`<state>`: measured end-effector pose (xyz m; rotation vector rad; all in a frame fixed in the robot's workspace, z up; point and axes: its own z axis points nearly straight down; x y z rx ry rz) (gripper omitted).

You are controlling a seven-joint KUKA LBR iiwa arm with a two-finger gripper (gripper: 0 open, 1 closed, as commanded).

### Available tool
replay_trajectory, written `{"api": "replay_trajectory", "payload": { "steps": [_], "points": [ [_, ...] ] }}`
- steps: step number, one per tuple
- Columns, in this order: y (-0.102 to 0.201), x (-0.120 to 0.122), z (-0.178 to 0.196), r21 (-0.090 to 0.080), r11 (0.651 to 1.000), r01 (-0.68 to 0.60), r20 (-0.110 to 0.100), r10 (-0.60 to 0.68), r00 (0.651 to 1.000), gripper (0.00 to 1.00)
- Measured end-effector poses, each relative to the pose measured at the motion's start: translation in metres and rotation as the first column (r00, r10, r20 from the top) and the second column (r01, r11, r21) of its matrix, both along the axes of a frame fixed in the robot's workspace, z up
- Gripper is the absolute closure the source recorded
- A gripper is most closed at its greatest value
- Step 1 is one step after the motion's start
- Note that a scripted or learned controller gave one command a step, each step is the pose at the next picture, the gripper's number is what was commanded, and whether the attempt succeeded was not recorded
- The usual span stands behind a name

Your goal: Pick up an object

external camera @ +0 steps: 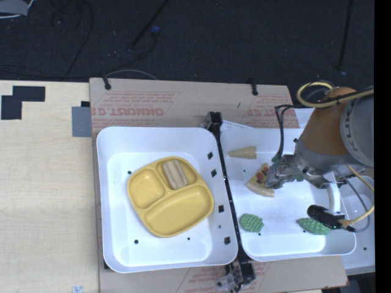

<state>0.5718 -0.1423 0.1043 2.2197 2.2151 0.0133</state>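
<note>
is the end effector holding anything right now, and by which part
Cannot be told. The end effector is down at the upper end of the pizza slice in the right bin, but a hold on it isn't visible.

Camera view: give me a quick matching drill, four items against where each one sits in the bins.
Items:
1. yellow tray
2. cone
3. pizza slice
4. green round piece

Places:
A. right bin, by the divider toward the bin's near rim
B. left bin
C. right bin, toward the far rim
D. right bin, at the gripper

Pairs: 1-B, 2-C, 3-D, 4-A
</note>
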Motion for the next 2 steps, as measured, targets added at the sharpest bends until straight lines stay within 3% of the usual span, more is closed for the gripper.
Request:
{"api": "replay_trajectory", "payload": {
  "steps": [1, 2],
  "points": [
    [0.001, -0.001, 0.062, -0.002, 1.0, -0.003, -0.011, 0.003, 1.0, 1.0],
    [-0.005, 0.007, 0.117, -0.003, 1.0, -0.003, -0.008, 0.003, 1.0, 1.0]
  ]
}}
